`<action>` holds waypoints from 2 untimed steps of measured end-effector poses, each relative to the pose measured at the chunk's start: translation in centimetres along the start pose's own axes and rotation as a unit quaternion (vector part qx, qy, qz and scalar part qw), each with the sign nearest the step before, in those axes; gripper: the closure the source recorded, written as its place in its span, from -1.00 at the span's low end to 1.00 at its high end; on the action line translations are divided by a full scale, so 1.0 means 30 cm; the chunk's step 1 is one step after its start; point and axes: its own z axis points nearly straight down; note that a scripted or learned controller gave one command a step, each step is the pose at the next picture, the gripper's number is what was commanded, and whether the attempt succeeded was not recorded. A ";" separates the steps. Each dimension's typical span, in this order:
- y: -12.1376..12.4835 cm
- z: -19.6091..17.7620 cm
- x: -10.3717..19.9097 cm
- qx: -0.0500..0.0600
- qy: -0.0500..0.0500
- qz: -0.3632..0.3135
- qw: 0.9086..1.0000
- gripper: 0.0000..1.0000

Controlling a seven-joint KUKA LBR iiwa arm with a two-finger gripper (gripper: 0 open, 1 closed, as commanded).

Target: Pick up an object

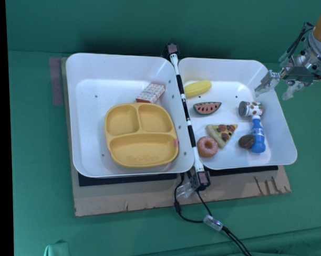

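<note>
My gripper [277, 86] hangs open above the right bin's far right rim, with nothing between its fingers. Below and left of it in the right bin [229, 64] lie a small can [250, 108], a blue bottle [258, 134] and a brown cookie [246, 142]. Further left are a pizza slice [222, 133], a pink donut [207, 146], a watermelon slice [207, 107] and a yellow corn cob [197, 88].
The left bin [95, 69] holds a yellow divided plate [141, 135] and a small red-and-white box [151, 92]. A striped rod [182, 98] runs along the seam between the bins. Cables [205, 218] trail off the front of the cardboard base.
</note>
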 end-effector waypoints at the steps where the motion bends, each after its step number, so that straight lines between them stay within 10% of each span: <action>1: 0.211 0.513 -0.020 -0.001 -0.002 -0.001 1.000 -1.00; 2: 0.130 0.549 0.056 -0.006 -0.004 0.000 1.000 -1.00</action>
